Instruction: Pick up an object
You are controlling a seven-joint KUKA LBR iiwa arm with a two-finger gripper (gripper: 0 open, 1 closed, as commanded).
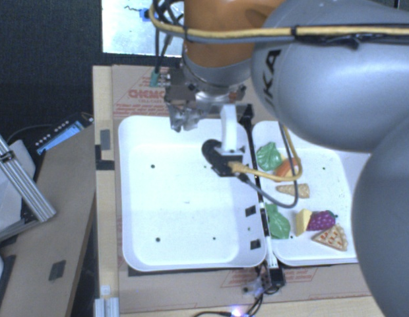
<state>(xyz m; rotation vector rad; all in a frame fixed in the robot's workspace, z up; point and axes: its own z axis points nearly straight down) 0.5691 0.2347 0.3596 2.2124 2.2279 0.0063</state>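
My gripper [182, 119] hangs over the back edge of the left white bin [178, 203], below the orange band of the wrist. I see nothing held under it. The objects lie in the right white bin [340, 170]: a green leafy piece [269, 155], an orange-red piece [286, 169], a tan wedge [294, 190], a second green piece [279, 223], a yellow block [301, 221], purple grapes [321, 219] and a waffle-patterned wedge [331, 238]. The arm hides the back and right of that bin.
The bins sit side by side on a cardboard sheet [135, 98] on the bench. A metal frame [20, 183] and a dark device with a blue stripe [59, 132] lie off to the left.
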